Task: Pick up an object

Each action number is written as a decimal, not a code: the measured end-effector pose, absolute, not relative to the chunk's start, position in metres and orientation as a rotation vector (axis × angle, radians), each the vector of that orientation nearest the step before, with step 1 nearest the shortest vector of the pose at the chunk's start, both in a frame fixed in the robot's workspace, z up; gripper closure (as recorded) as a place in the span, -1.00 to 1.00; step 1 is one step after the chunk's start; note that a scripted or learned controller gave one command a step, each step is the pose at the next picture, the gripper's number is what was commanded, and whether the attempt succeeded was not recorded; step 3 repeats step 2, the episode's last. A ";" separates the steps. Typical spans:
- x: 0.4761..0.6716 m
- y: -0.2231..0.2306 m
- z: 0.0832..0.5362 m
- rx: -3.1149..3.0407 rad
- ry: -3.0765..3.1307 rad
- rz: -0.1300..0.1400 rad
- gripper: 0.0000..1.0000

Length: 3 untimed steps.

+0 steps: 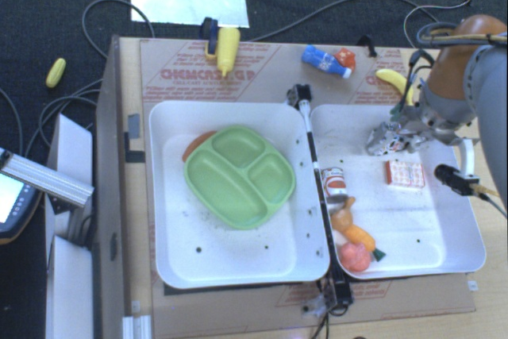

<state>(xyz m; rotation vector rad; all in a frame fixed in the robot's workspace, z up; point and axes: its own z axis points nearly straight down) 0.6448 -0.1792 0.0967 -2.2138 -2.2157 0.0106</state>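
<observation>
Your end effector (390, 140) sits low in the right bin (460, 250); you cannot tell its grip. Nearby lie a card (405, 175), can (334, 182) and carrot (359, 235).

The grey arm (476, 79) reaches in from the right edge of the view, its orange band (464, 40) showing above the wrist. It slopes down and leftward over the far right corner of the right bin (468, 250). The gripper (389, 140) hangs low near that bin's far edge, its metal end pointing left and slightly down toward the bin floor.
</observation>
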 end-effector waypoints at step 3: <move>0.657 -0.100 0.096 -2.198 -2.184 0.066 1.00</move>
